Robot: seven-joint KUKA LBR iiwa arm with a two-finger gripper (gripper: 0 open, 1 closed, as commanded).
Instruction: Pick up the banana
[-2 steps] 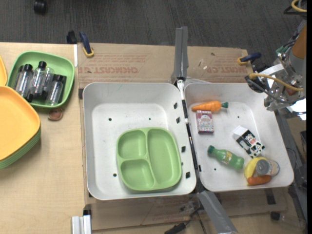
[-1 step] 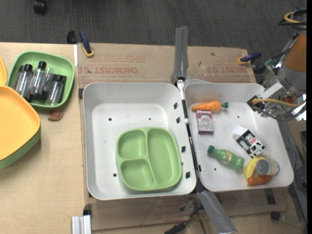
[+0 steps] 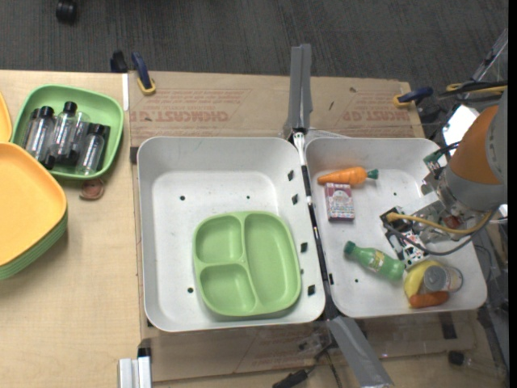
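Observation:
The banana (image 3: 414, 282) is a short yellow piece lying in the front right corner of the right bin (image 3: 367, 297). A grey can (image 3: 437, 278) lies against its right side and a red-orange item (image 3: 428, 300) sits just in front of it. My gripper (image 3: 410, 245) hangs low over the bin, just behind the banana and slightly to its left. Nothing shows between its tips. The arm, with its orange band (image 3: 483, 148), comes in from the right edge.
A green bottle (image 3: 376, 261) lies just left of the banana. A pink box (image 3: 340, 201) and a carrot (image 3: 349, 176) lie farther back in the right bin. The left bin (image 3: 161, 217) holds a green divided plate (image 3: 245, 262).

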